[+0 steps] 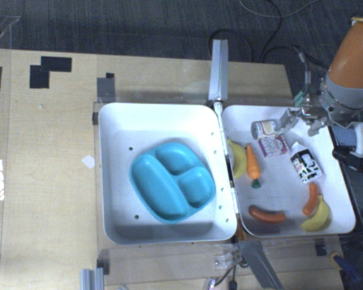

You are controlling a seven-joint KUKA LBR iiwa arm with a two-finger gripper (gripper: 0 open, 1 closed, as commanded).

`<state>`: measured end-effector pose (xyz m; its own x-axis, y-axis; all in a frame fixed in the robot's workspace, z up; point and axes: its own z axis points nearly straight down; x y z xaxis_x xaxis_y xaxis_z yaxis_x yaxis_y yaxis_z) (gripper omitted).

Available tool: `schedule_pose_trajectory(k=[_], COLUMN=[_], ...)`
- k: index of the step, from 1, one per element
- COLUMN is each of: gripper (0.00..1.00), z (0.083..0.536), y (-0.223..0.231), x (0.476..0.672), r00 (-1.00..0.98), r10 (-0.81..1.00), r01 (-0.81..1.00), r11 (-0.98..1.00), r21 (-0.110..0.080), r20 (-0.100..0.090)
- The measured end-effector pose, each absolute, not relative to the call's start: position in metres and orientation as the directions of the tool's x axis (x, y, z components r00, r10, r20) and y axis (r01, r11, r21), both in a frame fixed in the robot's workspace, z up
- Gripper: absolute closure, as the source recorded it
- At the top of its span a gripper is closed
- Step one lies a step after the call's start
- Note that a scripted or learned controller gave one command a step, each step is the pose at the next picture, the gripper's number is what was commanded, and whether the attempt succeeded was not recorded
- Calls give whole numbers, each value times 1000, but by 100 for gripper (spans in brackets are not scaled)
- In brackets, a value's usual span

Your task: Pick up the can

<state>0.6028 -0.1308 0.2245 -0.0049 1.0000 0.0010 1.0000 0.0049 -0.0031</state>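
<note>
The can [264, 127] is small and silvery with a pale label, and it lies on its side near the back of the right bin [345, 192]. Just in front of it rests a purple carton [272, 145]. My gripper [302, 119] hangs over the bin's back right part, to the right of the can and apart from it. Its two fingers are spread open, one fingertip [288, 118] close to the can's right end, with nothing between them.
The right bin also holds a carrot [253, 164], a yellow banana [237, 157] by the divider, a black-and-white box [306, 165], two sausages [267, 214] [311, 198] and another banana [317, 219]. A blue divided plate [172, 181] lies in the left bin [118, 162].
</note>
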Motion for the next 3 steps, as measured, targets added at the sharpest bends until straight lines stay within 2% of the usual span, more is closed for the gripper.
schedule_pose_trajectory(k=[1, 2, 3], gripper=[0, 0, 100], z=[139, 93, 101], y=[-91, -93, -96], x=[635, 656, 654], r00=[91, 322, 322], r10=[996, 947, 947], r01=[996, 947, 947], r11=[-91, -322, -322], r21=[-3, 14, 2], r20=[1, 1, -4])
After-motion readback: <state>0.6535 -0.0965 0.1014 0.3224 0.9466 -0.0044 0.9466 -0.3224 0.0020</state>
